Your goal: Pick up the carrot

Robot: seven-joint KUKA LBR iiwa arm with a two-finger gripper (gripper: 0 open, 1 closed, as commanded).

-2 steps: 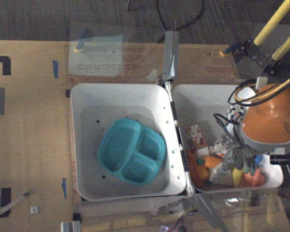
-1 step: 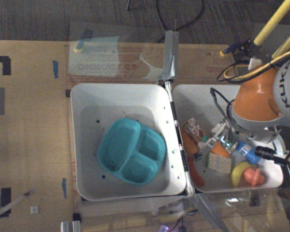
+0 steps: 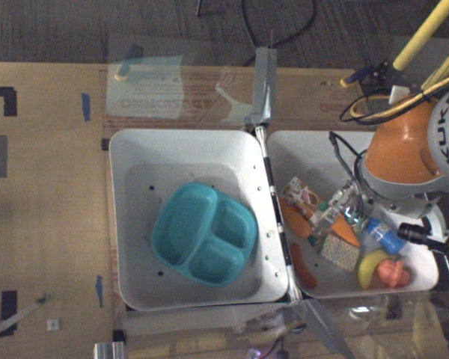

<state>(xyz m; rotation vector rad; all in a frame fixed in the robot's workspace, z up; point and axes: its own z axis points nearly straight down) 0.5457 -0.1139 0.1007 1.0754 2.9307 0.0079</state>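
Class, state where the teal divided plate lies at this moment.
The teal divided plate lies in the left white bin, tilted, towards its lower right, near the divider shared with the right bin.

Brown bench top (image 3: 45, 200) — dark grey carpet floor (image 3: 97, 13) beyond

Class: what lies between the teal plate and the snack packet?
In the camera view, the bins' adjoining white walls lie between the teal plate and snack packet.

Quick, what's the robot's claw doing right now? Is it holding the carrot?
Gripper: down in the right bin above the carrot; open or shut cannot be told.
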